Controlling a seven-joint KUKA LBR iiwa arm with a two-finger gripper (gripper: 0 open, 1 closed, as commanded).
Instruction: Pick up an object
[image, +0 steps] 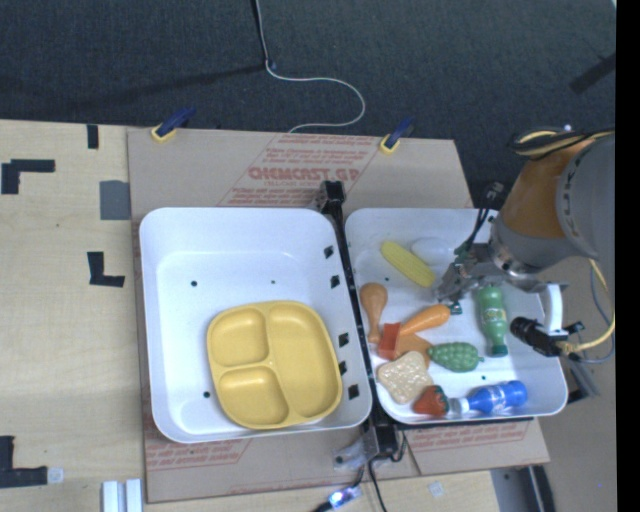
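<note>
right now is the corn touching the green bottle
Apart. The camera view shows bare white bin floor and the gripper between the corn and the green bottle.

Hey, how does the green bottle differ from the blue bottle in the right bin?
The green bottle is green all over, while the blue bottle is blue with a pale cap end. The green bottle lies pointing up and down the view, close by the gripper; the blue bottle lies crosswise along the near wall, further from the gripper. Both lie flat in the right bin.
</note>
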